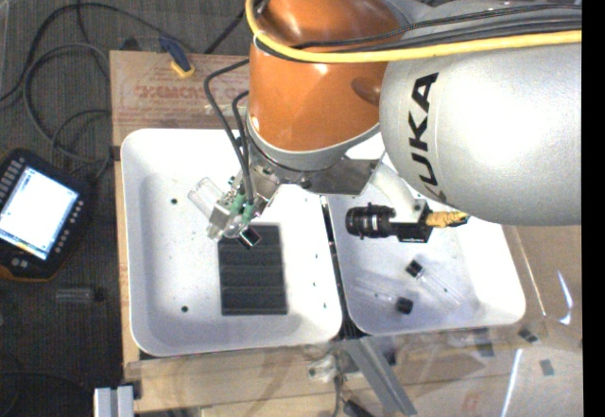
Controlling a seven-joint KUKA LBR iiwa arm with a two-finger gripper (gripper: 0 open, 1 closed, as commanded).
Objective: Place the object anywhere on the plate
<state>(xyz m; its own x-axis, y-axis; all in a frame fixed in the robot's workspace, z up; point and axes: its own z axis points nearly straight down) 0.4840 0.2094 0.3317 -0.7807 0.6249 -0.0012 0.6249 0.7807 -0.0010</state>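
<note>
Two shallow white bins sit side by side on a brown worktop (142, 84) over grey carpet floor (57, 27). A handheld control pendant (38, 215) with a lit screen lies on the carpet at nine o'clock, and a blue-and-yellow plug (177, 57) rests on the worktop's far edge at eleven o'clock. The left bin (151, 311) holds the plate (253, 278), a black ribbed rectangle lying flat toward the bin's five o'clock corner. The right bin (492, 302) holds two small black pieces (413, 269), near each other around its middle. The grey-and-orange arm (321, 65) fills the top of the frame from three o'clock and points its hand (236, 221) down into the left bin. Whether the hand is wide or narrow cannot be told. The object, a small black block (250, 237), sits at the plate's twelve o'clock edge, right at the hand's tip; whether it is gripped or resting is unclear.
</note>
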